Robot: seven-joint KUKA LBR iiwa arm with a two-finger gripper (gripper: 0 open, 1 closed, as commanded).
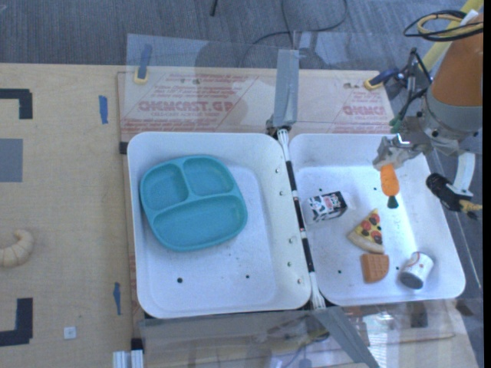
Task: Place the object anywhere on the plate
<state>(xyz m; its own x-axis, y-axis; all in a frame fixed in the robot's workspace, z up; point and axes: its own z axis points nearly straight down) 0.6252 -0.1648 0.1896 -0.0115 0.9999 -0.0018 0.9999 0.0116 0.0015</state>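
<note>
Camera view, gripper (pixel 393 159): seemingly clamped on the toy carrot (pixel 390 185), though the grasp is blurry.
Carrot: hangs just below the fingertips; looks light, rigid, smooth; best gripped across its orange body.
Plate (pixel 192 202): far left of the gripper.

The worktop (pixel 61 205) is showing a pale, matt wood-grain face. The two white bins (pixel 222 282) are looking like smooth plastic with a slight sheen. The teal plate (pixel 192 202) is reading as smooth moulded plastic, softly glossy. Behind the bins, a clear sheet (pixel 192 102) is catching light like glossy acrylic. The toy carrot (pixel 390 182) and pizza slice (pixel 369 231) are appearing as smooth plastic. The arm's orange band (pixel 460 71) is looking satin-smooth, and the floor (pixel 92 14) is showing rough grey carpet.
</note>
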